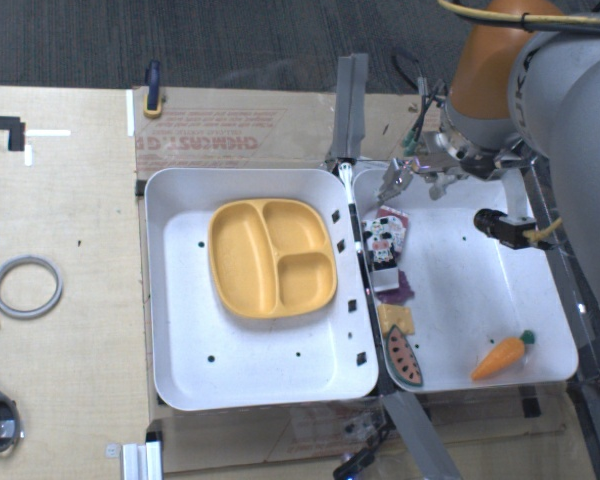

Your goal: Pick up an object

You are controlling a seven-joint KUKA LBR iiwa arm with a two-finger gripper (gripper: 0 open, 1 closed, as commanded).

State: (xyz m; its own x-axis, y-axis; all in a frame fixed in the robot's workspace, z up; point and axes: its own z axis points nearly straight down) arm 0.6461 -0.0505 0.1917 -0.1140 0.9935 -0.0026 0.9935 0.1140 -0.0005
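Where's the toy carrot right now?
In the camera view, the toy carrot lies in the right bin, near its front right corner, to the right of the watermelon slice and apart from it.

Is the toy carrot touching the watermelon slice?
Apart. The camera view shows the carrot lying in the right bin, with bare white floor between it and the watermelon slice by the bin's left wall.

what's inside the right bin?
Along the right bin's left wall: a cow-patterned toy lying on something purple, a yellowish piece, a watermelon slice. A carrot lies near the front right corner. Whatever is under the cow toy is covered.
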